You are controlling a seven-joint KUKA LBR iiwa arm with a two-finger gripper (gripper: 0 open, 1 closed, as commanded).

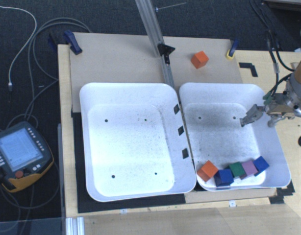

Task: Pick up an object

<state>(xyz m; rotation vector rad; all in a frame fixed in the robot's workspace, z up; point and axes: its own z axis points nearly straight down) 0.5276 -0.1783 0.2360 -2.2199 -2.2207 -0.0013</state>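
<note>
Hovering with fingers spread and empty above the right bin, the gripper is well apart from the small blocks crowded along its near wall, likely light, rigid, best pinched across flat opposite faces.

The arm's end is a pale grey metal assembly with a tan or brassy block at its middle and a small green patch on its upper left. Two dull grey fingers project from it, slim and angular. Thin black cables run along it. A sliver of orange shows above.
</note>
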